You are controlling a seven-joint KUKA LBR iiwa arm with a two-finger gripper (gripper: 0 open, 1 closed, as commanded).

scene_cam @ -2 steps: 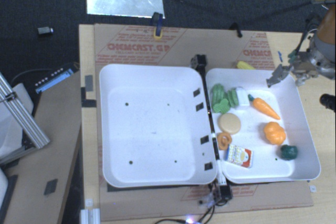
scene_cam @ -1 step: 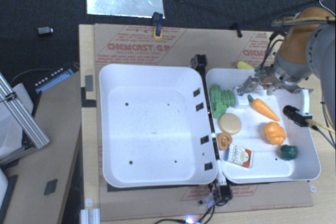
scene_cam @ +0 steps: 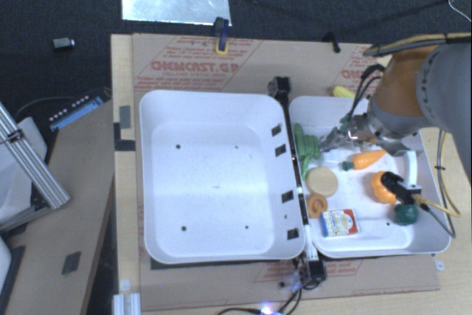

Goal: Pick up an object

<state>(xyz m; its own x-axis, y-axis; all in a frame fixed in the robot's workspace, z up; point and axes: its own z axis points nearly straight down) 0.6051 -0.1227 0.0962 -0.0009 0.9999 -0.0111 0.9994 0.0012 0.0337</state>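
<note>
Hovering low over the right bin (scene_cam: 424, 229), the hand (scene_cam: 345, 133) is sitting just beside the green toy vegetable (scene_cam: 305, 144); how it is set I cannot tell. Nearby are lying an orange carrot (scene_cam: 367, 158), a tan round disc (scene_cam: 322, 181) and a small printed box (scene_cam: 338, 222). The carrot, likely light, smooth plastic, is probably best pinched across its thick middle.

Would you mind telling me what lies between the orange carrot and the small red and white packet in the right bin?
In the camera view, the round tan disc lies roughly between the carrot and the packet, a little left of the line.
</note>
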